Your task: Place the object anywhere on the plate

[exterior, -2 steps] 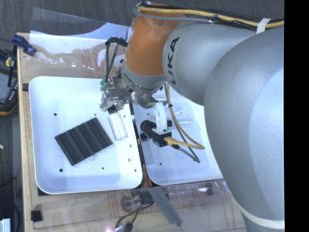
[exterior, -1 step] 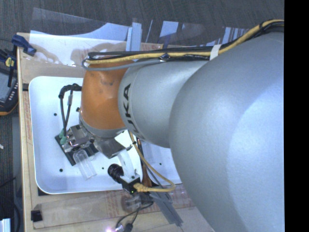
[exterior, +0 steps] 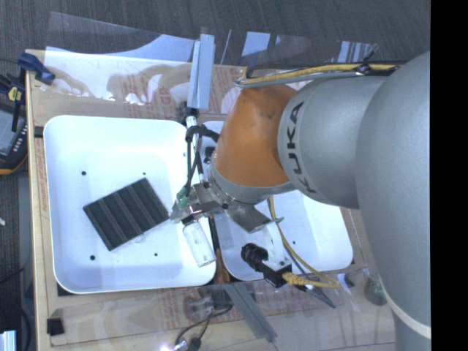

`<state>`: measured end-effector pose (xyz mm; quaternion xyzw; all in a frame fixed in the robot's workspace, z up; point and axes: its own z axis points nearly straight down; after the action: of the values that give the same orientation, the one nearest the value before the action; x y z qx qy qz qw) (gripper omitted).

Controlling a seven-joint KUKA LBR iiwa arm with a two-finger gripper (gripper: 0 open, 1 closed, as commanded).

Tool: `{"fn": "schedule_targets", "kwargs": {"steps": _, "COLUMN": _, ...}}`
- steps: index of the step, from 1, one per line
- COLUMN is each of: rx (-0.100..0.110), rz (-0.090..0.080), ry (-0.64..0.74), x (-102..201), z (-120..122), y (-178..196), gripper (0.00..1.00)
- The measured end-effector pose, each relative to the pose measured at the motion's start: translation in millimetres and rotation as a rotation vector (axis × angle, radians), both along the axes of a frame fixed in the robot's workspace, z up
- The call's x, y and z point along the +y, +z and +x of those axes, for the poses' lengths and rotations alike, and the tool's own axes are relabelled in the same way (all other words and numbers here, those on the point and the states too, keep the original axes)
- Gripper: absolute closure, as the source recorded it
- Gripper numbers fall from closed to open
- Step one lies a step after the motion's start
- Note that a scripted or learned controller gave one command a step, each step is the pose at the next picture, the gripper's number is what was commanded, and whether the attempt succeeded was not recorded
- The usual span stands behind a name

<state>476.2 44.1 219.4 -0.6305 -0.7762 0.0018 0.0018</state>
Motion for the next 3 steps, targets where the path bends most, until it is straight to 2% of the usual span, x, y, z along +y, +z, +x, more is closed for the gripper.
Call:
{"fn": "schedule_targets", "kwargs": {"steps": 1, "rx": -0.006, "rz": 0.002, "ry": 0.208, "x": 61, "z": 31, "y": 118, "gripper": 1.0}}
{"fn": "schedule_targets", "kwargs": {"steps": 2, "rx": -0.005, "rz": 0.002, "ry": 0.001, "x": 117, "z": 0, "y": 223, "gripper": 1.0}}
{"fn": "schedule_targets", "kwargs": {"steps": 3, "rx": 0.003, "rz": -0.006, "ry": -0.282, "x": 144, "z": 12, "y": -38, "gripper": 1.0}}
